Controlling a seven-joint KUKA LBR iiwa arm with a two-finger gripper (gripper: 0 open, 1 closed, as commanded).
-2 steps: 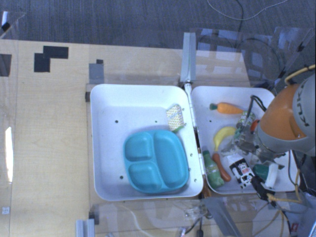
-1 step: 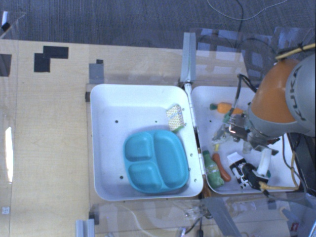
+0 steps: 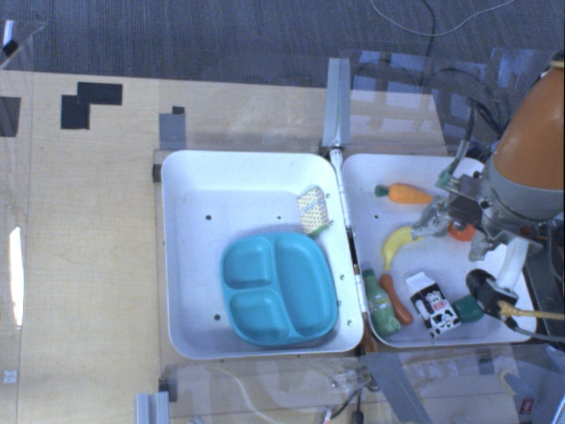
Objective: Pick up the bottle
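The green bottle (image 3: 382,306) lies in the right bin (image 3: 357,193), against its left wall near the front corner, with its cap pointing toward the back. My gripper (image 3: 455,232) hangs over the right part of that bin, well to the right of the bottle and further back. Its two fingers stand apart, and a small orange-red thing (image 3: 461,230) shows below and between them. Nothing is gripped.
Beside the bottle lie a red-brown sausage (image 3: 398,300), a yellow banana (image 3: 396,244) and a black-and-white box (image 3: 433,304) with a dark green thing (image 3: 468,308). A carrot (image 3: 408,193) lies at the back. The left bin (image 3: 185,263) holds a blue divided plate (image 3: 279,288) and a patterned scrap (image 3: 312,208).
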